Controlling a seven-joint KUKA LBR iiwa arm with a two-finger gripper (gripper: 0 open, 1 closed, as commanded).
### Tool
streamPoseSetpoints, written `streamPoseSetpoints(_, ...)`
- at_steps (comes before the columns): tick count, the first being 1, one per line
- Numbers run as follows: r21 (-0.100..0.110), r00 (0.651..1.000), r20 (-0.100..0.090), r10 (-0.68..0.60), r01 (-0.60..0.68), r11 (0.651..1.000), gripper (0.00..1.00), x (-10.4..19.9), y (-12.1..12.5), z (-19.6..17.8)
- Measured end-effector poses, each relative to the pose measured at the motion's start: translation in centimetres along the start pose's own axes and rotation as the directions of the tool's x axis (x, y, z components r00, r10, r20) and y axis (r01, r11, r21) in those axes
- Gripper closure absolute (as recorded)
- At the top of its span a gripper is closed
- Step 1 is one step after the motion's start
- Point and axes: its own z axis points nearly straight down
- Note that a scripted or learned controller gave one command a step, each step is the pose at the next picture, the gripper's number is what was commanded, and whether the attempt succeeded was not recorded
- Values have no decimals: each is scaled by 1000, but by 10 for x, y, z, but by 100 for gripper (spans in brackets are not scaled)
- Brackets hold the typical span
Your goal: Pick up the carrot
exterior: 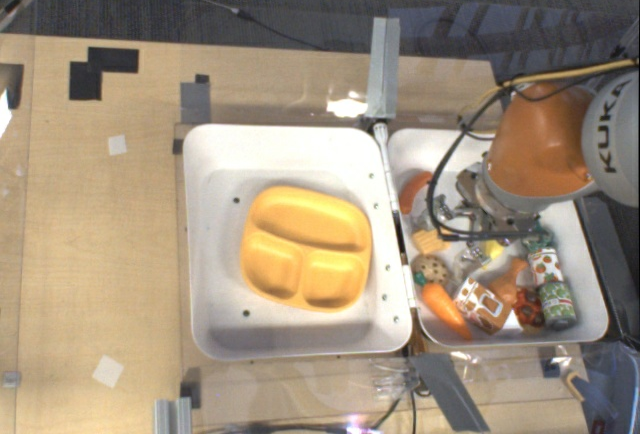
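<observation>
**Arm hanging over the right bin, carrot lying in front of it**

While the arm (545,137) is reaching in from the right, its orange band is covering most of the wrist, and the gripper (487,240) is sitting low over the right bin (597,317), among the clutter. How far it is spread I cannot tell, since the wrist and cables are hiding the tips; nothing is showing clearly in its grasp.

The carrot (441,307) is lying below and to the left of the gripper, near the bin's lower left corner, slanting with its thick end toward the bin's left wall. It is lying apart from the gripper, not lifted. Just right of the carrot, under the gripper, a small carton (482,303) is leaning against it. A cookie (431,270) is resting just above the carrot, left of the gripper, and a yellow piece (429,241) is sitting above that. Up and left of the gripper a red round item (415,190) is lying by the bin wall. To the gripper's right a bottle (553,290) is lying lengthwise.

Well to the left of the gripper, the left bin (200,252) is holding a yellow tray (303,247).
</observation>
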Motion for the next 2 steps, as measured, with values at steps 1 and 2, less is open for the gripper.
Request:
streamPoseSetpoints(1, 2, 1000, 3, -7, 7, 1000, 0, 37, 21, -1)
streamPoseSetpoints(2, 7, 980, 6, 197, -197, 980, 0, 50, 29, -2)
